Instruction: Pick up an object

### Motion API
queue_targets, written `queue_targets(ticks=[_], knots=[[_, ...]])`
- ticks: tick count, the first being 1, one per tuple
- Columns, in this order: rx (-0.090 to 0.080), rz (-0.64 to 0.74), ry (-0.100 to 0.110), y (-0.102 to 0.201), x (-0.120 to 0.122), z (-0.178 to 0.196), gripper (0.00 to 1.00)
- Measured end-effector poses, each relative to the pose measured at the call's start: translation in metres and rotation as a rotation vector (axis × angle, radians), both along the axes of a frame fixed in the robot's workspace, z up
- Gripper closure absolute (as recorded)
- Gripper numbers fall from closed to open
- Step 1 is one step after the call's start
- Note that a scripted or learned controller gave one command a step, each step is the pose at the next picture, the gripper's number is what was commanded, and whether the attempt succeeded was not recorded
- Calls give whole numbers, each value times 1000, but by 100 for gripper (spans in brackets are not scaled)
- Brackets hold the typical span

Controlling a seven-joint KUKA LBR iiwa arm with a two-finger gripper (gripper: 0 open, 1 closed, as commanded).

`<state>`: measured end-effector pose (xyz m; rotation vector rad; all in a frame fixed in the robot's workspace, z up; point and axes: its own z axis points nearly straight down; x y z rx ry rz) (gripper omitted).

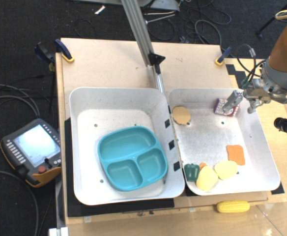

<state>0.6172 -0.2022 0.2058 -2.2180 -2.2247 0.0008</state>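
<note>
Right now the gripper point(243, 101) is hanging over the right bin's point(261, 132) far right corner, fingers looking parted w/ nothing between them. Nearest thing is a small pink-and-white packet point(224, 107) — it's sitting just to the claw's left, touching or nearly touching one finger, close to the bin's far wall. Its long axis is running roughly along that wall. Other objs — orange piece point(236, 154), yellow pieces point(225, 170) — are lying well apart, toward the near edge.

wooden bench point(111, 65) with two white bins point(82, 107) and a yellow corn cob point(233, 206)
</note>
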Motion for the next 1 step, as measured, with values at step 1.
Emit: queue_targets(ticks=[1], knots=[[0, 0, 0, 0, 0, 0, 0]])
